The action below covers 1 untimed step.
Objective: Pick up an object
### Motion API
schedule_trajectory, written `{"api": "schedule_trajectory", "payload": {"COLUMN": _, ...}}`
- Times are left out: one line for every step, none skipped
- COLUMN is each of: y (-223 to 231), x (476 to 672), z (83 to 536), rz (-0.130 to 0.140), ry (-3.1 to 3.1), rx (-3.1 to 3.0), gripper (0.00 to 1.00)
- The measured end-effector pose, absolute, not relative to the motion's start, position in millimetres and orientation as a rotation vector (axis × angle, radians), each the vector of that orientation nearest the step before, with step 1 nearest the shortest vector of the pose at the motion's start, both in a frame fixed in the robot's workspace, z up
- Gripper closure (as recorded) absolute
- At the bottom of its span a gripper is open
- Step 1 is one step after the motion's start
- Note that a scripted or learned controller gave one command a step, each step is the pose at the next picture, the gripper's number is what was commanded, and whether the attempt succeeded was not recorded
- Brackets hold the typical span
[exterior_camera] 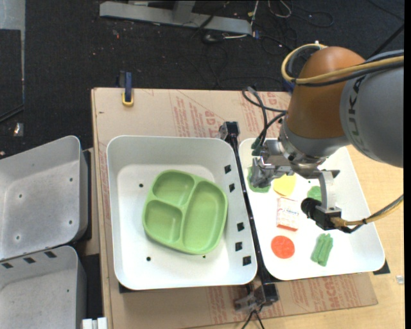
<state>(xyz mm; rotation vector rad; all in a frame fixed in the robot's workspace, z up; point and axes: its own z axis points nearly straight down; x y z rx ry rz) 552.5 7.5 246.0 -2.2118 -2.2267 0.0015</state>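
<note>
1. Tool (264, 172) hangs low over the upper-left corner of the right bin (359, 257), under the arm's (359, 109) grey body and orange band. Cannot tell its grip state; the wrist hardware hides the tips.
2. Directly at the tool: a green piece (259, 187) on the bin floor at the left wall, partly covered by the tool. Whether they touch cannot be told.
3. Just right of it, a yellow piece (284, 186), near the tool but apart from it.
4. Below the yellow piece, a small white-and-red box (288, 214), lying flat, mid-bin.
5. Below the box, a red disc (282, 247), toward the front of the bin.
6. Right of the disc, a green block (322, 249), lying at a slant, well apart from the tool.
7. A further green bit (314, 191) shows beside a black fitting (321, 214) with a cable, right of the box.
8. Left bin (128, 257) holds a green divided plate (185, 211), three compartments, roughly centred, tilted to the frame.
9. Black clips run along the seam between the bins.
10. Surface (160, 106): brown board with red print, a yellow-and-blue clamp (128, 88) at its back-left edge.
11. Left of the surface, white trays (38, 193) off to the side.
12. Floor beyond is dark, with cables and a grey metal base (173, 18) at the top.
</note>
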Motion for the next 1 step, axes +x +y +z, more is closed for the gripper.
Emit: {"api": "schedule_trajectory", "payload": {"y": 52.1, "x": 520.9, "z": 248.8, "rz": 0.002, "ry": -2.227, "rx": -2.211, "gripper": 1.00}}
